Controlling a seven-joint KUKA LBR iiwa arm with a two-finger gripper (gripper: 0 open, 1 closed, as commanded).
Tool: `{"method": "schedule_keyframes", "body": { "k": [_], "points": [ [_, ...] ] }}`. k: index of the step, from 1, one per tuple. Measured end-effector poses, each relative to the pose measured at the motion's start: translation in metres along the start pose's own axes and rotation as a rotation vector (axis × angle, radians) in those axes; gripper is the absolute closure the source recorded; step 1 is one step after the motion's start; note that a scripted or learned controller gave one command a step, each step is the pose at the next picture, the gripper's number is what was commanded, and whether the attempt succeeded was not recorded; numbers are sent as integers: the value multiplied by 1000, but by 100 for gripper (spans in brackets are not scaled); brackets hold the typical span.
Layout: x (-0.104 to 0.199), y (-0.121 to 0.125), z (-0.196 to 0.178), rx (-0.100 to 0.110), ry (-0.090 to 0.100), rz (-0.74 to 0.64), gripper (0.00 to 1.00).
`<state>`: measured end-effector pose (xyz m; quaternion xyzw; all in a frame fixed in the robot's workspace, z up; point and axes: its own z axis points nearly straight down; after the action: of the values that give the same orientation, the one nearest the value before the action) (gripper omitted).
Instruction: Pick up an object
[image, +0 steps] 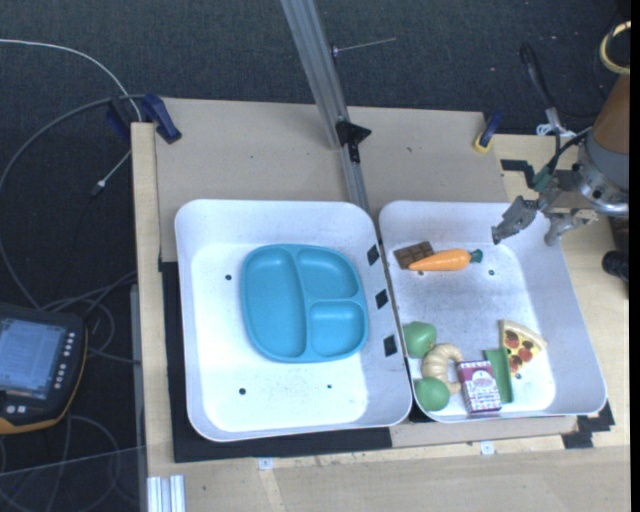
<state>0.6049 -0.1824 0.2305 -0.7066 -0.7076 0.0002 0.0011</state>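
In the right bin (560, 300) lie an orange carrot (441, 261) beside a brown chocolate piece (412, 252) near the back. A pizza slice (521, 343), two green fruits (420, 337) (432, 393), a beige croissant (441, 358), a pink box (479, 387) and a green stick (500, 373) cluster at the front. My gripper (535, 222) hangs over the bin's back right corner, right of the carrot, its two fingers (512, 219) spread apart with nothing between them.
The left bin (200, 330) holds a blue divided plate (304, 301). A metal pole (322, 70) crosses the bench from the back to the gap between the bins. Clamps sit at the bench's back corners, and a tablet (35, 365) lies at far left.
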Motion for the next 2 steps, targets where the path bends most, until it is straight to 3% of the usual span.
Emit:
{"method": "schedule_keyframes", "body": {
  "k": [1,2],
  "points": [
    [0,0,0,0,0,0,0],
    [1,10,51,5,1,-1,0]
  ]
}}
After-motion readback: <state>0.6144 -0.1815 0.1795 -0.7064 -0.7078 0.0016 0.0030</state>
